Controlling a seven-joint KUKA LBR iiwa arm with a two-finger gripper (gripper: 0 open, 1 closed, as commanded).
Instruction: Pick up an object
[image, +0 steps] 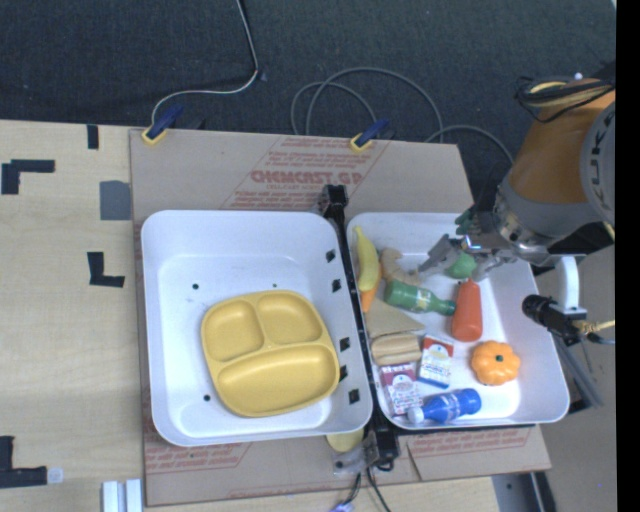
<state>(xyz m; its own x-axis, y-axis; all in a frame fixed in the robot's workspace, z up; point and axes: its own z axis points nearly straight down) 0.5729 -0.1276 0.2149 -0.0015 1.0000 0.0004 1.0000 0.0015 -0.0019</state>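
Look to the right bin (545, 395): your tool (462, 257) sits low over its upper part, reaching in from the right on the grey arm (560, 165) with the orange band. Its fingers (436, 254) are spread apart, and a small green object (462, 266) lies right between them; you cannot tell from this slant whether the pads actually press on it or only straddle it.

Just below the tool, a green bottle (418, 297) lies on its side, pointing left. Beside it to the right stands a carrot (467, 311), running top to bottom, its upper end close under the tool. At the bin's left wall a yellow banana (367, 262) lies along the divider. Lower down you see a tan bread-like piece (395, 347), a small red-and-white carton (435, 362) touching it, a flat red packet (401, 388), and a blue bottle (447, 406) lying near the front wall. A small orange pumpkin (495, 363) sits to the right of the carton, apart from the carrot.

The left bin (175, 250) holds a yellow divided plate (270, 352), well away from the tool. Both bins rest on a cardboard sheet (290, 175) on the tabletop (60, 330).
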